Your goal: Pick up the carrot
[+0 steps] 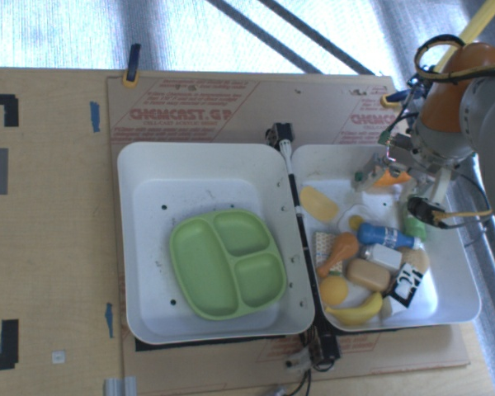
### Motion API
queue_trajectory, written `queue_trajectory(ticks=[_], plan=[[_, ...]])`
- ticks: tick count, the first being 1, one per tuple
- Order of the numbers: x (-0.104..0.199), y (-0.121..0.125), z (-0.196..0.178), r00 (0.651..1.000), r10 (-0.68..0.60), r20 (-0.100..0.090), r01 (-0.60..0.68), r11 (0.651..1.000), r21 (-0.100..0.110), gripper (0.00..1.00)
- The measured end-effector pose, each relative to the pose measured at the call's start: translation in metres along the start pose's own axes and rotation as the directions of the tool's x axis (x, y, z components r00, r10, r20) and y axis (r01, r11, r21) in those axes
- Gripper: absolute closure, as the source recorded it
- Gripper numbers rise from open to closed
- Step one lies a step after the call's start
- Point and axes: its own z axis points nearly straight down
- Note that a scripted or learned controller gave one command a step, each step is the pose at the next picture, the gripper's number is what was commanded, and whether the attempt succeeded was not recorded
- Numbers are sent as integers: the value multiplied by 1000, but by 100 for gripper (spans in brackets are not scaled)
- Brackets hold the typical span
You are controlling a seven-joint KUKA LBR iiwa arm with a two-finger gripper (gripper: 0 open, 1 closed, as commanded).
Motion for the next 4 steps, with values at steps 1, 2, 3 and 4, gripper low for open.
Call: queue_trajectory(ticks=[1,2,3,4], plan=[[-8,11,0,998,-57,-19,57,998,27,0],[-8,12,-16,996,-92,-11,92,996,12,0],[-25,22,-100,947,-320,33,321,946,-46,0],[13,9,-16,923,-384,34,385,922,-42,0]])
